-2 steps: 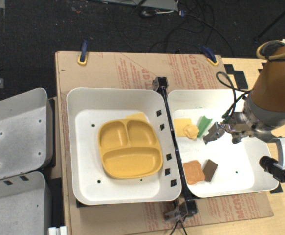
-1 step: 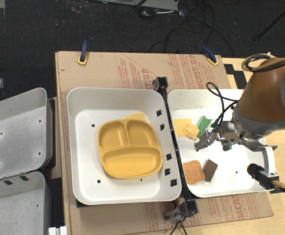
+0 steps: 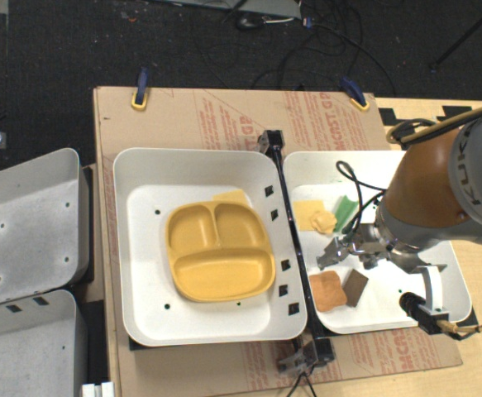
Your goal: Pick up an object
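Poised low over the right bin (image 3: 460, 292), hand (image 3: 344, 251) beside a yellow block (image 3: 312, 216) and green piece (image 3: 345, 211) — grip state impossible to tell. Just below: tan block (image 3: 326, 291), dark brown block (image 3: 355, 285). Left bin (image 3: 133, 222): yellow divided tray (image 3: 220, 251).

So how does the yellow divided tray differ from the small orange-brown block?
The yellow divided tray lies in the left bin, while the orange-brown block lies in the right bin. The tray is much larger than the block. The tray has three compartments; the block looks like a plain solid piece. The tray lies alone apart from a pale piece at its top edge, while the block touches a dark brown piece. Both lie flat.
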Robot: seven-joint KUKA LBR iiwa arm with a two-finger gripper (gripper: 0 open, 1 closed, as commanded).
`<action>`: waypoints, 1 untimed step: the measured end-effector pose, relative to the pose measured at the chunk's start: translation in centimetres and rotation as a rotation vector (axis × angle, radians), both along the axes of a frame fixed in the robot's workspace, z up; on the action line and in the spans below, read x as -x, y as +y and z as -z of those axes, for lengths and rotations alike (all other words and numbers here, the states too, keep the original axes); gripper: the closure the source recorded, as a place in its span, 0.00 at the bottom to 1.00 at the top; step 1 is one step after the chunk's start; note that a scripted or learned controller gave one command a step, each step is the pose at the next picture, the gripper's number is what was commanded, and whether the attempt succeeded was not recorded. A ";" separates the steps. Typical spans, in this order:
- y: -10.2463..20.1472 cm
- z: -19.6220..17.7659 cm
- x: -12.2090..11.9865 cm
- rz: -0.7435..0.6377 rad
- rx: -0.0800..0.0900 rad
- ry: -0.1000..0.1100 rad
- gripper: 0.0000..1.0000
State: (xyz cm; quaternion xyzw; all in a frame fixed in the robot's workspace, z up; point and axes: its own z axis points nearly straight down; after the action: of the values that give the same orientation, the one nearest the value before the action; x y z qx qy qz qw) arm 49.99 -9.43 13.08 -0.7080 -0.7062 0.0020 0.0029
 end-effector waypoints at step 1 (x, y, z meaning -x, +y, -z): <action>0.0 4.1 0.1 0.000 0.001 -0.004 0.00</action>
State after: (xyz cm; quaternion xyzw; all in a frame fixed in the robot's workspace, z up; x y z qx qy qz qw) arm 49.91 -9.39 9.01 -0.7079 -0.7063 0.0010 0.0015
